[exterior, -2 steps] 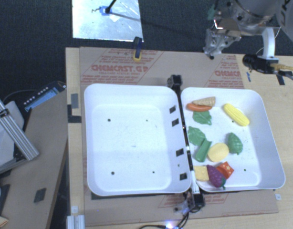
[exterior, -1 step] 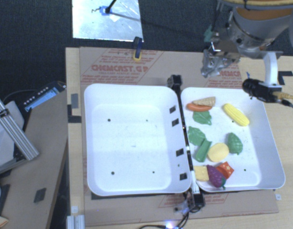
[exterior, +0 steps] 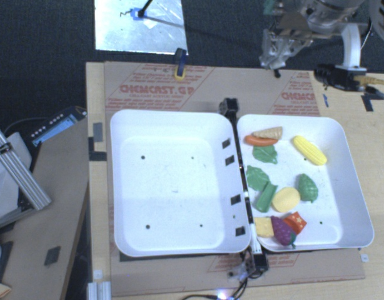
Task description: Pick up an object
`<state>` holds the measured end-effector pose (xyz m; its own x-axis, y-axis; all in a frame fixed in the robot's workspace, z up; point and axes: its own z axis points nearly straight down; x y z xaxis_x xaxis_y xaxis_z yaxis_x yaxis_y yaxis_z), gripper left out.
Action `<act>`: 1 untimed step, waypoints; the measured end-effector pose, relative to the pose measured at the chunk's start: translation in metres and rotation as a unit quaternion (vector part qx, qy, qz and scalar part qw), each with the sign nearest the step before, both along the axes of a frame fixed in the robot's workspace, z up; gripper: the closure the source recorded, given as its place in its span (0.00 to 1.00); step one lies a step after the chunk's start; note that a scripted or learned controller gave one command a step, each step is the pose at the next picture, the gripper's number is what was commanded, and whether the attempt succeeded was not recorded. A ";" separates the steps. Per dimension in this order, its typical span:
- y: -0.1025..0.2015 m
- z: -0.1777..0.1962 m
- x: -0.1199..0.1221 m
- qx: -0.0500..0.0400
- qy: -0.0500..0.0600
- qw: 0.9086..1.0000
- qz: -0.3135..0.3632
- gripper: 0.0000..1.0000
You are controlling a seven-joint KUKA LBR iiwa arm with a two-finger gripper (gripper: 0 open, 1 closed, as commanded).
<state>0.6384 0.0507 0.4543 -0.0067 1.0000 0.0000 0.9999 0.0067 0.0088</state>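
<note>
Item: toy corn cob, yellow, lying in the right bin toward its far right part, apart from the other pieces. Long axis runs on a slant, from upper left to lower right in the camera view.

Neighbours: carrot and a tan wedge to its left near the far wall; green leafy pieces; a yellow round piece; purple eggplant and a red piece at the near edge. Left bin adjoins.

Gripper: raised beyond the right bin's far wall, over the cardboard sheet, nothing seen between its fingers; whether they are parted or closed cannot be told.

Relation: the cob lies nearer the camera and slightly right of the gripper. Judged, a reach must come toward the viewer and descend, jaws set across the slant.
</note>
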 end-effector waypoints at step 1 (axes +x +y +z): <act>0.025 0.005 -0.076 0.001 0.005 1.000 0.000 1.00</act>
<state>0.5623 0.0761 0.4598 -0.0072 1.0000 0.0020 1.0000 0.0072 -0.0010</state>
